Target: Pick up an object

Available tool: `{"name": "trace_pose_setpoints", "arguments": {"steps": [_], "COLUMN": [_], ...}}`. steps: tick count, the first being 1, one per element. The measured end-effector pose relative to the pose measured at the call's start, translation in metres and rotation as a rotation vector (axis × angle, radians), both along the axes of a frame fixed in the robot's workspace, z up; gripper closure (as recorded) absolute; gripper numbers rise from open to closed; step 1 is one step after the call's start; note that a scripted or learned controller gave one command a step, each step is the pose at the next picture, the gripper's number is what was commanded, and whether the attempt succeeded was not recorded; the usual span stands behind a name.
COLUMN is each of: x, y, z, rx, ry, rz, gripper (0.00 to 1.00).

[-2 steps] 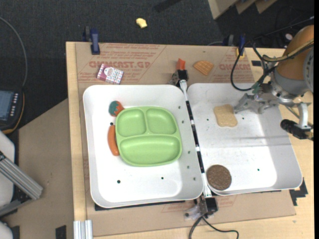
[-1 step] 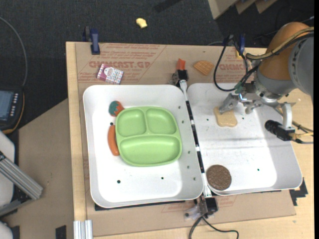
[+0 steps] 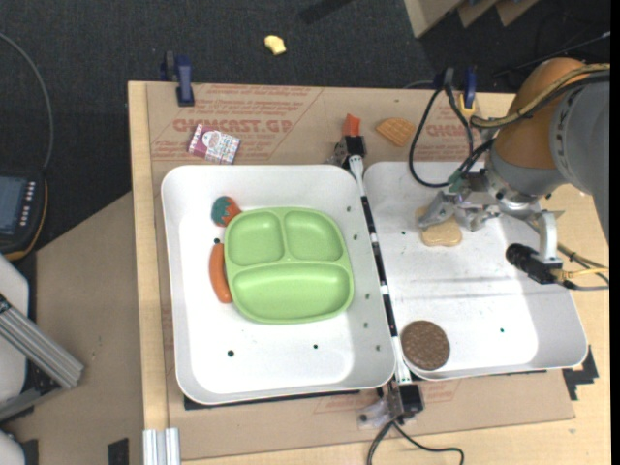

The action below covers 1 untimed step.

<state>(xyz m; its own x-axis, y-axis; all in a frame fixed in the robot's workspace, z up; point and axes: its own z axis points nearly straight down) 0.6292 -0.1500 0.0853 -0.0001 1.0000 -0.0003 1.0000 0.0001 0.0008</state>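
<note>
The cookie, a flat tan piece, lay on the floor of the right bin, in its upper-left part, near the divider w/ the left bin. The gripper sat directly above and just behind it, low over the bin floor; the finger state could not be read from the view, and nothing was visibly held. The cookie appeared to rest flat on the floor, not lifted. Probable failure modes, judged from this layout: (1) the cookie was thin and flat, so the pincer could close above it and come away w/o it; (2) a descent off-centre could push it sideways rather than trap it, since the smooth bin floor gives little friction; (3) a partial edge grip could let it tilt and drop on lift. A brown disc lay at the right bin's front-left corner, well apart from the cookie, so no interference was expected there. In the left bin, a green tray w/ three compartments sat centrally, w/ an orange piece touching its left side and a small red-green item at its upper-left corner; all were well apart from the gripper. The cable looping behind the wrist could snag on retraction.
</note>
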Motion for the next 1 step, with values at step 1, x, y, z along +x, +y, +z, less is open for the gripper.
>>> {"name": "trace_pose_setpoints", "arguments": {"steps": [1], "x": [0.0021], "y": [0.0], "z": [0.0131], "rx": [-0.001], "ry": [-0.007], "rz": [0.0], "gripper": [1.0]}}
